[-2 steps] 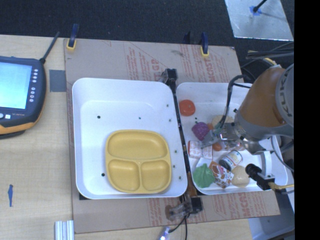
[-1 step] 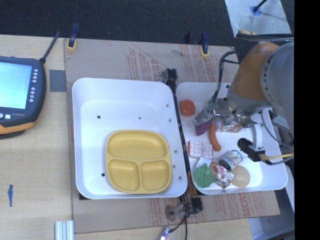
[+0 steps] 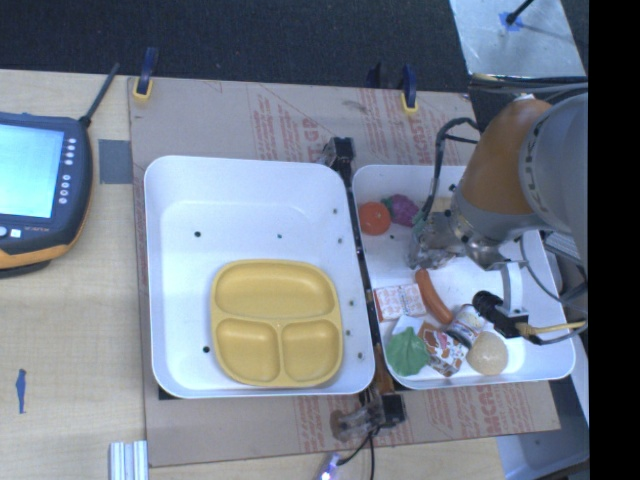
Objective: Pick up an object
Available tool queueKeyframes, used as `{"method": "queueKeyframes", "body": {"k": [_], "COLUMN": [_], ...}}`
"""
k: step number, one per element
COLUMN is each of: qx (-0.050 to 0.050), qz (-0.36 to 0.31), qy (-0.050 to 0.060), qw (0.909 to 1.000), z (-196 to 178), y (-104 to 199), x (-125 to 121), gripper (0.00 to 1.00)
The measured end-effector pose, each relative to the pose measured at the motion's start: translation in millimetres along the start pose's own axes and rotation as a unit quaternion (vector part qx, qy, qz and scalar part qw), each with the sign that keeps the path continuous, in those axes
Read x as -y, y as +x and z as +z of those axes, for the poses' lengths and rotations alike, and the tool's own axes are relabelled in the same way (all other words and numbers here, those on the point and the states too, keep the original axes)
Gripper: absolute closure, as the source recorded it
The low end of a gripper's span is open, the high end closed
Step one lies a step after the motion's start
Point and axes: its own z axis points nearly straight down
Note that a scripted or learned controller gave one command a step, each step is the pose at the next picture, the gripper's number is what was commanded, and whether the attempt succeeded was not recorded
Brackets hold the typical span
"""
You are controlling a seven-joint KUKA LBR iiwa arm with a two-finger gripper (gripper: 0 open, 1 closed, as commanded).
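Reaching in from the right, the grey arm [image 3: 540,168] with its orange band sits over the right bin [image 3: 555,368]. The claw [image 3: 435,251] hangs low above that bin's upper middle; its state cannot be told from this angle, as the tips blur into wrist hardware and cables.

Right bin contents: an orange-red round item [image 3: 375,218] near the upper left wall, a purple piece [image 3: 402,208] just beside it. A sausage-shaped item [image 3: 432,294] lies at a slant just below the claw, apart from it as far as can be judged. Small white packets [image 3: 398,300] rest left of the sausage. Along the lower edge: a green item [image 3: 406,352], a printed wrapper [image 3: 444,349] touching it, a pale round object [image 3: 488,353] to the right.

Left bin [image 3: 250,193] holds a yellow divided tray [image 3: 276,322], three compartments, lying flat toward the lower right.

Tabletop [image 3: 60,338]: a handheld pendant [image 3: 40,190] with screen at the far left edge.
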Motion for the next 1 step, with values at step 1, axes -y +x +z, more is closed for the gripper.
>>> {"method": "queueKeyframes", "body": {"k": [1], "qx": [-0.001], "qz": [0.001], "qy": [0.001], "qw": [1.0000], "z": [-94.7], "y": [-22.3], "x": [38.4], "gripper": [1.00]}}
